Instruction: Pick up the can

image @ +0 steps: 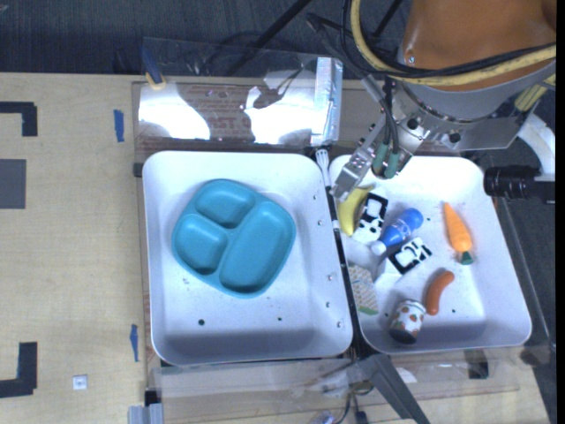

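Two shallow white bins sit here; in the right bin (503,321), the small round patterned metal can (407,319) lies at six o'clock. It looks stiff, light and slippery: grip across its sides. Whether the pincer (369,163), at eleven o'clock, is spread, I cannot tell.

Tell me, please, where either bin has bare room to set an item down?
Left bin: bare floor in front of and right of the blue plate. Right bin: a bare patch right of the sausage, below the carrot. Crowded around the banana, under the gripper.
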Available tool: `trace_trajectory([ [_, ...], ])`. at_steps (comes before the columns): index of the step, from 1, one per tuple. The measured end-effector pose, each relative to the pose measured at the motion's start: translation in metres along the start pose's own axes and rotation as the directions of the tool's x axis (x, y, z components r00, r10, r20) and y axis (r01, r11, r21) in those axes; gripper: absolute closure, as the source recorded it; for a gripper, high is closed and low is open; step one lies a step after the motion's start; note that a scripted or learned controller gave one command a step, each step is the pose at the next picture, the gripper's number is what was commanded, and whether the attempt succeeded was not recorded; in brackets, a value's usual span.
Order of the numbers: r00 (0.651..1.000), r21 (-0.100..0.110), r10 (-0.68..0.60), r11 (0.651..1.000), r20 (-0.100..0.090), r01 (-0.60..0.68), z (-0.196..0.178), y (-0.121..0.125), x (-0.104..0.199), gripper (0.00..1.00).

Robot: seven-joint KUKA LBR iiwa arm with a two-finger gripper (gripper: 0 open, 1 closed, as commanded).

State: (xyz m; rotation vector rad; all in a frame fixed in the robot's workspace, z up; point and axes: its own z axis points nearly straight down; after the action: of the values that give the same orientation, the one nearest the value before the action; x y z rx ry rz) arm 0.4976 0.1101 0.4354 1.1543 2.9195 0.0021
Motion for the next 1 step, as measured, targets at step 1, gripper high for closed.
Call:
trace_trajectory([
  [1, 0.998, 0.003, 0.056, 0.998, -0.002, -0.056, -0.0001, -0.0289, -0.012, 1.0],
])
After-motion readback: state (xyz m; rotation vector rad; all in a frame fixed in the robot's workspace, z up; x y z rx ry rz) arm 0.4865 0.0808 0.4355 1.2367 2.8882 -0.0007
